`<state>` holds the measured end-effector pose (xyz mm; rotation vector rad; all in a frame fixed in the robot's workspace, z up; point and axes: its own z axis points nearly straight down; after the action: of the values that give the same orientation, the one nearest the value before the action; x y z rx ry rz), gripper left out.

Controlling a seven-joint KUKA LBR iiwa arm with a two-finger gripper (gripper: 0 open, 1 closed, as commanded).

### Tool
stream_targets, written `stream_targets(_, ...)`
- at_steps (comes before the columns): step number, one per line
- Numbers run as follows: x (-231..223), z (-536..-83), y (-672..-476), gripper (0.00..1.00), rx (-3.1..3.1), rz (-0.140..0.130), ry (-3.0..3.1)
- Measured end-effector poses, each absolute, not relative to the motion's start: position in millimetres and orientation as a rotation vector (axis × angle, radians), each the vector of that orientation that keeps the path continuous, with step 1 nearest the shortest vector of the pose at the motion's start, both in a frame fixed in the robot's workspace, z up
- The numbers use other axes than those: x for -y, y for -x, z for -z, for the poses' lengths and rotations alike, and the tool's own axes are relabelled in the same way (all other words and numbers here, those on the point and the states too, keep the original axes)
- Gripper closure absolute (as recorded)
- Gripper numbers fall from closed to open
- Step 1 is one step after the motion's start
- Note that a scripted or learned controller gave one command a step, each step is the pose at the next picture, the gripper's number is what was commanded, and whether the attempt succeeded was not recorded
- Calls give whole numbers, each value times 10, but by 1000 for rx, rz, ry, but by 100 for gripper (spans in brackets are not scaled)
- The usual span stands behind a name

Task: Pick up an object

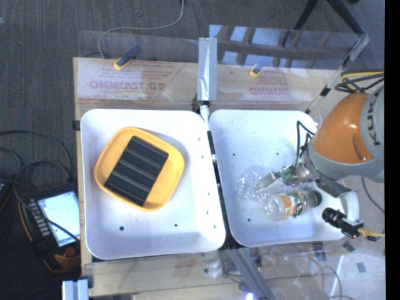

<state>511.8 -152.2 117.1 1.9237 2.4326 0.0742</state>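
A clear plastic bottle with an orange label [286,205] lies on its side in the right bin [250,136], near its front right. Just behind it lies a crumpled clear bottle [257,181] with a green bit at its right end. My gripper [299,172] is low over the right ends of these two bottles, under the grey and orange wrist [342,139]. The wrist hides most of the gripper. In the left bin [106,230] rests a yellow dish-like object with a black ribbed top [139,167].
A ridge [214,167] divides the two bins. A clear panel and clamps stand behind the bins [206,74]. A black fitting with a cable [337,220] sticks out at the right bin's front right corner. A tablet [53,214] lies on the floor at the left.
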Motion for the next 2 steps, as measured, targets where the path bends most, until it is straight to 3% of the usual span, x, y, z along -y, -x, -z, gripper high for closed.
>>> stream_targets(1,1419,-1070,-5038,0,-2461,-42,-1852)
stream_targets(2,1577,-1168,-5111,0,-2211,-49,-2252)
